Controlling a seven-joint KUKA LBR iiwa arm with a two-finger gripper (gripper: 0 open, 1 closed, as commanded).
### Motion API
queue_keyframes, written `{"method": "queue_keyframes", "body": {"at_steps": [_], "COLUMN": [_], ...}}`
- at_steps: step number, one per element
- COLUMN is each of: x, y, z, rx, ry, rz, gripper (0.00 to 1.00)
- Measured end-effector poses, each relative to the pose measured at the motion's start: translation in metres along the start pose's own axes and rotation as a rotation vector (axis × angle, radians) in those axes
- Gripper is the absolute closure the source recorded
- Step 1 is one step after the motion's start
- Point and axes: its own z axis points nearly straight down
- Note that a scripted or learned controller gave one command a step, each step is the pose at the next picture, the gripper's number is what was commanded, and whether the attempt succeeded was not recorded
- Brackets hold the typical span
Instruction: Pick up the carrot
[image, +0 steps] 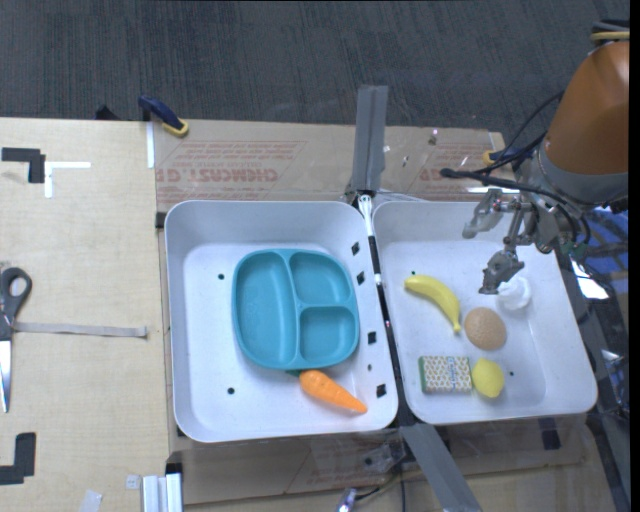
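Orange plastic carrot (333, 392), likely light, stiff, slick (tapered too): best pinched across the thick middle. Gripper (500, 272) over the right bin (560, 395), grip state unreadable.

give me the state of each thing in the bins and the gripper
carrot: lying loose in left bin, beside plate
plate: flat
banana: lying in right bin
egg: resting
lemon: resting
sponge: flat
gripper: above right bin, holding nothing
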Motion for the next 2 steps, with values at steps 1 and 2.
{"method": "queue_keyframes", "body": {"at_steps": [1, 2], "x": [0.038, 0.072], "y": [0.009, -0.087], "z": [0.131, 0.020], "rx": [0.000, 0.001], "ry": [0.000, -0.004], "rz": [-0.045, -0.168], "gripper": [0.00, 0.00]}}
